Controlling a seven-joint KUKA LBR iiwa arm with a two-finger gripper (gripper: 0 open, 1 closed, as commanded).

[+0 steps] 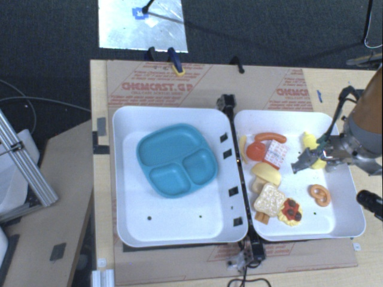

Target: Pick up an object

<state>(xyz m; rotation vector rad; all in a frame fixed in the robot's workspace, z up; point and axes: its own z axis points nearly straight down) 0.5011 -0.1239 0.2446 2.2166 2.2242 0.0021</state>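
Reaching in from the right, the arm (366,124) is seen over the right bin (344,217) of toy foods.

The gripper (303,160) is held low above the bin floor, between the red-and-white packet (276,155) and the yellow piece (309,140); whether its fingers are spread or closed cannot be told, and nothing is seen between them. A sausage (270,138), a tomato (255,151), a cracker (270,200), a pretzel (319,194) and a pizza slice (290,211) are scattered nearby. In the left bin (134,220) a blue divided tray (176,159) is placed.
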